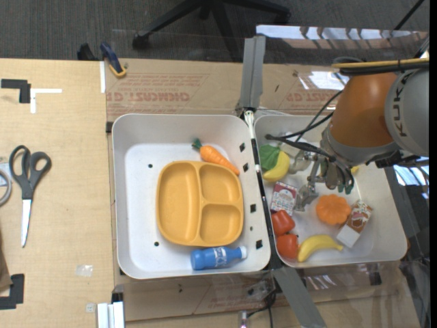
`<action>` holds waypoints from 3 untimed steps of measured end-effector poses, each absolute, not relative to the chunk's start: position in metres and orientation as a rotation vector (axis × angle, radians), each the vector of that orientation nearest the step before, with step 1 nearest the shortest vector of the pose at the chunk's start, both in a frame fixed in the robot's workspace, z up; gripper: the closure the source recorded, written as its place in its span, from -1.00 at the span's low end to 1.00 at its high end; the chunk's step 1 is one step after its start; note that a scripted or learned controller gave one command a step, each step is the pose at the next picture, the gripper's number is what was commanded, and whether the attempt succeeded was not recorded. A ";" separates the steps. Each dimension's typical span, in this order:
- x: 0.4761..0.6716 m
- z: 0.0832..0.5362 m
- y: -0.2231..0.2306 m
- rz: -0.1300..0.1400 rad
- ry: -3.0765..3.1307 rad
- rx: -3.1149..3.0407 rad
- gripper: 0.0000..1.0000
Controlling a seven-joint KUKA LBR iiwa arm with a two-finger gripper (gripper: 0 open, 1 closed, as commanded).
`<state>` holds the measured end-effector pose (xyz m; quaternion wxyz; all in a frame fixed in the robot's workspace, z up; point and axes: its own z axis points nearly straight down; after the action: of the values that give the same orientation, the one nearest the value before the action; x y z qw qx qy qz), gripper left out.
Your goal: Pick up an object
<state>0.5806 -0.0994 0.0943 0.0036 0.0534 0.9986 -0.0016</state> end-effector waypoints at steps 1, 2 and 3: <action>0.480 0.094 -0.151 -0.002 3.130 0.174 -1.00; 0.482 0.103 -0.150 -0.003 3.126 0.168 1.00; 0.483 0.105 -0.150 -0.005 3.121 0.168 -1.00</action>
<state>0.4833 -0.1504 0.1047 0.0081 0.0538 0.9985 -0.0015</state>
